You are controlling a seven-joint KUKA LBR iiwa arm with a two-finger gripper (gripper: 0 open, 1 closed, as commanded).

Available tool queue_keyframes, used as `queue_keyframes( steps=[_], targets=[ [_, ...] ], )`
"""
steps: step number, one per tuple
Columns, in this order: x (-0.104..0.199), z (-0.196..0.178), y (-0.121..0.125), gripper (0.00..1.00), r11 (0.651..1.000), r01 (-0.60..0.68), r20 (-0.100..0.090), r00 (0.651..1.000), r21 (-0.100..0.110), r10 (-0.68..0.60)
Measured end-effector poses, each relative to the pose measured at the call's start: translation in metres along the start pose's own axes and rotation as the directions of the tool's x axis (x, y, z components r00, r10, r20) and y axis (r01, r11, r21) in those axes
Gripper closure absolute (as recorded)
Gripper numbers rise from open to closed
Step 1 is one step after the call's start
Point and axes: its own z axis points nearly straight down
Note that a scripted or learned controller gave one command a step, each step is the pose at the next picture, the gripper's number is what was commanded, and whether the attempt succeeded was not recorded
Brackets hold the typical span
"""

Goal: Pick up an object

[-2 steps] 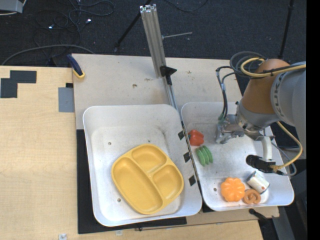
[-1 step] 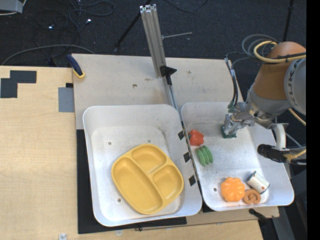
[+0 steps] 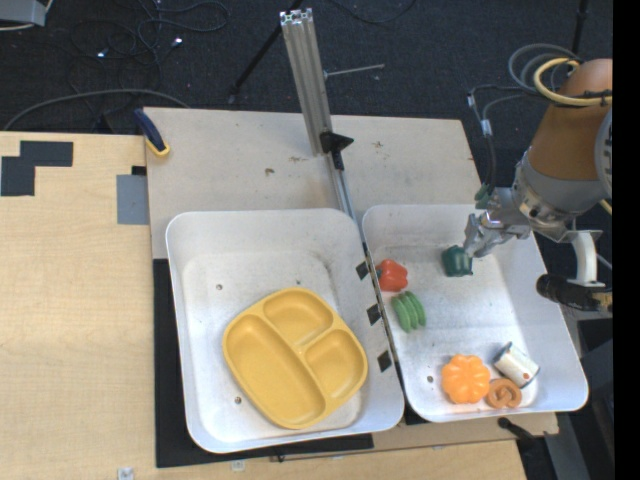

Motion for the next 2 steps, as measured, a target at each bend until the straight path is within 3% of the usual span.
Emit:
queue_keyframes(
  steps=[1, 2],
  targets=[
    [-0.001, -0.026, 0.0, 1.0, 1.0, 0.003, -0.001, 1.0, 0.002, -0.003],
    [0.057, -0.027, -0.013, 1.0, 1.0, 0.007, -0.004, 1.0, 0.006, -0.007]
  ],
)
